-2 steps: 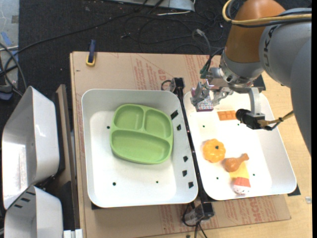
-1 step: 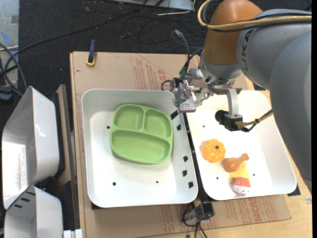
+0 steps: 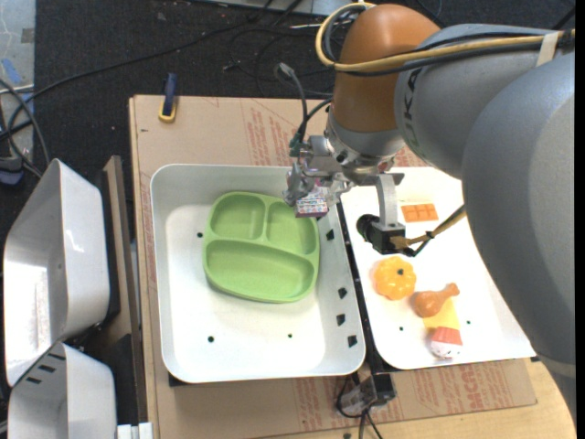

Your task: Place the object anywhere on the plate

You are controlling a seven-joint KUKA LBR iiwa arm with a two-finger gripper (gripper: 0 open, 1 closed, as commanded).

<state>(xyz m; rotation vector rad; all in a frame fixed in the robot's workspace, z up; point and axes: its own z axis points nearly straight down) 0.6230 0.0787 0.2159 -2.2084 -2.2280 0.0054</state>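
Plate: the green plate [image 3: 260, 268] is lying in the left bin [image 3: 183, 337], its three compartments all showing bare
Gripper: the gripper [image 3: 310, 193] is hanging over the plate's upper right corner, with its fingers pinching a small pink-and-white object [image 3: 312, 208]
Object: it is sitting between the fingertips, right above the plate's right rim (I am not managing to tell whether it is touching the plate or hovering just clear of it)
Step in hand: to my eye the arm is lining up for the drop, with the carry all but done and the release not yet made
Next move: it is calling for a small shift toward the plate's middle, a gentle lowering, then the fingers parting, otherwise the object is risking a landing on the rim and a roll off into the bin
Off to the plate's right: an orange square [image 3: 420, 212], an orange pumpkin [image 3: 393, 278], a drumstick [image 3: 432, 300] and a red-and-yellow toy [image 3: 445, 335] are waiting in the right bin [image 3: 494, 341], well apart from the plate
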